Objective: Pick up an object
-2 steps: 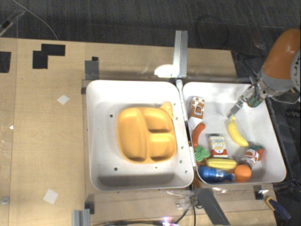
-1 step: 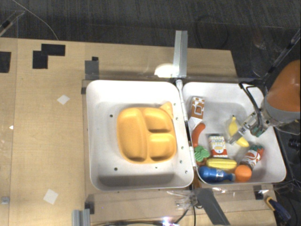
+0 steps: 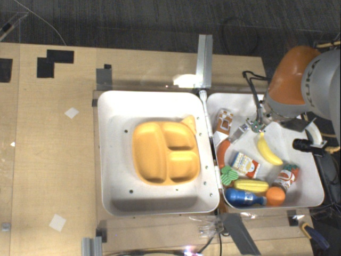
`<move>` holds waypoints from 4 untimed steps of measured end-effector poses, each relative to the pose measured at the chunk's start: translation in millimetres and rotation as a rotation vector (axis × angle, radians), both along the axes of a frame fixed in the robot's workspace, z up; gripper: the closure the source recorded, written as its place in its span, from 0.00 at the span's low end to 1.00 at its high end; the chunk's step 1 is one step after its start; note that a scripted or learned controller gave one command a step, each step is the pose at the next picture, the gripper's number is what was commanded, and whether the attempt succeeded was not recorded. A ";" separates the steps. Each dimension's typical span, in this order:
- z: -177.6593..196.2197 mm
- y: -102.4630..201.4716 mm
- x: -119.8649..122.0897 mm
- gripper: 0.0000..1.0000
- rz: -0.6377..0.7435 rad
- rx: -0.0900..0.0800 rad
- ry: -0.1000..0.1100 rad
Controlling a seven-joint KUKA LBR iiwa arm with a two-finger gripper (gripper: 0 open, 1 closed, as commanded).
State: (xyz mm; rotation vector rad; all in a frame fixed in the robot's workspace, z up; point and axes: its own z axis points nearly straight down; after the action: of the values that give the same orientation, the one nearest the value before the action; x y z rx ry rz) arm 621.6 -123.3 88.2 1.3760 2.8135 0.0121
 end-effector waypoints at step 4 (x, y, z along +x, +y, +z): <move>-2.0 -65.3 25.2 0.00 -0.916 0.005 0.006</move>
State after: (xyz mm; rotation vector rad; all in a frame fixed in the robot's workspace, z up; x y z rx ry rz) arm 646.8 -188.6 86.2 2.4825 1.9181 0.0063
